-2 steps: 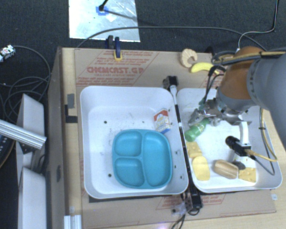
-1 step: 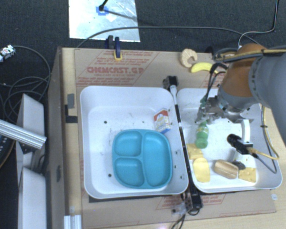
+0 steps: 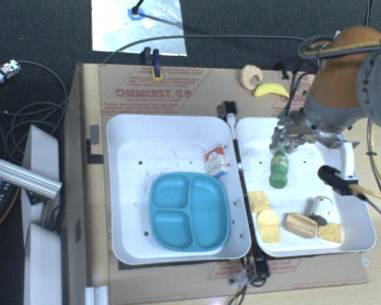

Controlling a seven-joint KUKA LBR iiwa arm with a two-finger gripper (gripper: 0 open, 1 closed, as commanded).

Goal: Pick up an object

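My gripper [image 3: 282, 142] hangs over the back left part of the right bin [image 3: 362, 216], reaching in from the right. Just in front of it a green bottle [image 3: 279, 171] lies on the bin floor, its top end right at the gripper; I cannot tell whether they touch. Along the front of this bin lie a pale yellow cheese block [image 3: 260, 201], a yellow fruit [image 3: 268, 226], a bread loaf [image 3: 300, 225], a cheese wedge [image 3: 331, 232] and a small can [image 3: 319, 204].
The left bin [image 3: 127, 170] holds a blue divided plate [image 3: 189, 210] and a small red-and-white carton [image 3: 216, 161] by its right wall. A banana [image 3: 271, 90] and a beige ring-shaped piece [image 3: 251, 76] lie on the cardboard behind the right bin.
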